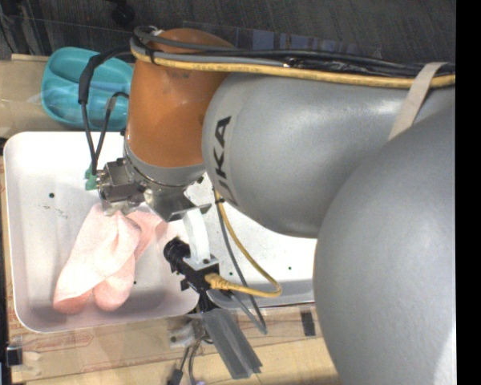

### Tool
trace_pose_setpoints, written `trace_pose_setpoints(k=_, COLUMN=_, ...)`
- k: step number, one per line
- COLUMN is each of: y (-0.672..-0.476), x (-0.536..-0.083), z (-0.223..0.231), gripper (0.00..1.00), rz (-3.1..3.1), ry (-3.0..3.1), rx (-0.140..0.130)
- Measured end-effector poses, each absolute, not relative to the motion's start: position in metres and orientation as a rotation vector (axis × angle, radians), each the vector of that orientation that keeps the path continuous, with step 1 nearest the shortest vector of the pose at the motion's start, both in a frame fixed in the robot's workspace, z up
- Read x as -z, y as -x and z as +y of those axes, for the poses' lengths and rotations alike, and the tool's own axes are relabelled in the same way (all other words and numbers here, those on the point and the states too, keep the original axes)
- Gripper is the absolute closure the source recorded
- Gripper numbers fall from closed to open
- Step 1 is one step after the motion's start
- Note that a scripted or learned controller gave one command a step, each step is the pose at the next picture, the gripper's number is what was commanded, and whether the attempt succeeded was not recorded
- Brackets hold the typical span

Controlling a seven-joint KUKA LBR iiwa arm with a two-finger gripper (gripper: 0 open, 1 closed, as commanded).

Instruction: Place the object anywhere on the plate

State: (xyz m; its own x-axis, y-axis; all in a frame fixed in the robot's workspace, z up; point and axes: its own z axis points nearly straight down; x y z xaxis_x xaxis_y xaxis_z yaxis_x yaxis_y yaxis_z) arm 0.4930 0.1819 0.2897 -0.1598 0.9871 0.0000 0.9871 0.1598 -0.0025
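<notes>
Grey arm (337, 135) filled the 3 o'clock side, orange band (172, 103) at 11. Claw (124, 195) sat hidden under the wrist, opening impossible to tell. Pink cloth (104, 259) lay in white bin (28, 215) at 8 o'clock, top edge touching the claw area. Teal object (72, 83) beyond the bin at 10.

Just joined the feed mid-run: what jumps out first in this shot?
The grey arm with its orange band fills the right and centre, leaning over the bins. Under its wrist, a pale pink cloth lies in the left white bin, its upper end right at the wrist. A teal object sits beyond that bin, at the top left.
</notes>
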Motion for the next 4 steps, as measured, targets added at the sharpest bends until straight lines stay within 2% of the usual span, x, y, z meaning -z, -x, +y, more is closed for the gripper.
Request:
trace_pose_setpoints(k=1, y=-0.474, x=-0.157, z=0.209, gripper=1.0, rz=-2.5, ry=1.895, rx=-0.012)
trace_pose_setpoints(k=2, y=-0.516, x=-0.223, z=0.119, gripper=1.0, rz=-2.76, ry=1.501, rx=-0.002)
trace_pose_setpoints(k=3, y=-0.475, x=-0.145, z=0.165, gripper=1.0, rz=-2.588, ry=1.773, rx=-0.008)
trace_pose_setpoints(k=4, y=-0.488, x=-0.245, z=0.105, gripper=1.0, rz=-2.657, ry=1.675, rx=-0.001)
